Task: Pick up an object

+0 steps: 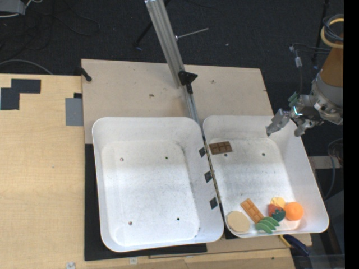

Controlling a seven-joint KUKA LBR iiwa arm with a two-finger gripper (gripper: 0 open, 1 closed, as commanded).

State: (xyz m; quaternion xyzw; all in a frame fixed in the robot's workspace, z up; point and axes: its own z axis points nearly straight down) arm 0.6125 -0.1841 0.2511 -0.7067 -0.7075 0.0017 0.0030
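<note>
- End effector sits over the far right corner of the right bin, at the arm's wrist where it enters from the right; two grey fingers point down and left, spread apart, nothing between them.
- Nearest pickable item: chocolate bar, flat on the right bin's floor near its far left edge, just beside the divider. It lies to the left of the end effector and slightly nearer the camera, well apart from it.
- Rest of the items are bunched in the right bin's near corner, far from the end effector: round cracker, wafer, green piece, red piece, yellow piece, orange ball.
- Wafer touches the cracker; green, red and orange pieces are packed against each other.
- Left bin sits beside it on the surface.
</note>
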